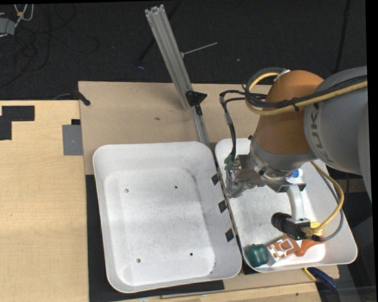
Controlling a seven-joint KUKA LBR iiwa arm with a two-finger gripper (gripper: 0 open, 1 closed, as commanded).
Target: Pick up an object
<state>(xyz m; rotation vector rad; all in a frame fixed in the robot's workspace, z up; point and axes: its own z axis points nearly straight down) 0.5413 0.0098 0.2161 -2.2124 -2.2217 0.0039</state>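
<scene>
- My end effector (235,183) hangs low in the right bin (341,250), near its left wall; whether it's parted or closed, I cannot tell.
- A teal object (257,255) lies at the near edge.

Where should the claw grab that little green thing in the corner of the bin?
Probably from straight above, on the green thing's left and right sides. It lies low against the right bin's near wall, with an orange and white packet close on its right, so a sideways approach looks blocked. Its exact shape is too small to tell.
</scene>
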